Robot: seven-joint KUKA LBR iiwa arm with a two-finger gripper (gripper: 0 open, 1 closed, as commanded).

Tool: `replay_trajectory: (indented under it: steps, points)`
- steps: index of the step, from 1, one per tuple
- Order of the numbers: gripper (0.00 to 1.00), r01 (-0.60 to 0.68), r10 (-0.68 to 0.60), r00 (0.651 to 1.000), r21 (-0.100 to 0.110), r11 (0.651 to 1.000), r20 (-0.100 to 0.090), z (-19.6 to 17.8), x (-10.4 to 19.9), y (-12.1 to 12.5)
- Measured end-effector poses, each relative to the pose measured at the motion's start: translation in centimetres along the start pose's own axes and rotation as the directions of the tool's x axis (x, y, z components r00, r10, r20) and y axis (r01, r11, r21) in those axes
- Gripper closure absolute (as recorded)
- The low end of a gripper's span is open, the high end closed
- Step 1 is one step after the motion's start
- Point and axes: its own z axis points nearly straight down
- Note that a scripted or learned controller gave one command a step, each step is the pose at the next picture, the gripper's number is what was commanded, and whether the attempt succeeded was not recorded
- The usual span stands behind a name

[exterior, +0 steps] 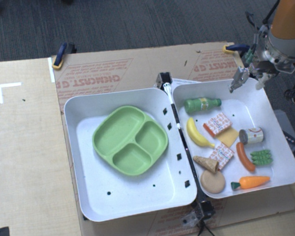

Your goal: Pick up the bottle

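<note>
Green plastic bottle with a yellow cap point(202, 104) lying on its side near the far edge of the right white bin point(277, 121), cap end pointing right, untouched. Just below it a yellow banana point(196, 133), then a red-and-white checked snack box point(217, 125), a yellow cheese wedge point(227, 137), a second checked packet point(223, 155), a brown ice-cream cone point(206, 162) and a round tan cookie point(213, 182). Further right a small grey tin can point(251, 135), a red-orange sausage point(245, 157), a green pea pod point(261, 157) and an orange carrot point(250, 182) near the front rim.

In the left white bin point(84, 164), a light green divided plate point(131, 139) with three compartments, sitting near the middle.

Hand point(247, 76) hanging above the far right corner of the right bin, well apart from the bottle and up to its right, with nothing between the fingers; seemingly parted a little, though small and blurred at this slant. Grey arm with orange band point(285, 12) reaching in from the right. Brown cardboard sheet point(111, 74) spread under both bins on the desk point(19, 156).
</note>
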Motion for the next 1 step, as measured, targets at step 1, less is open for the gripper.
replay_trajectory:
  steps: [1]
  points:
    - [1.00,0.003,-0.003,1.000,0.000,1.000,0.001,-0.98,-0.01,0.04]
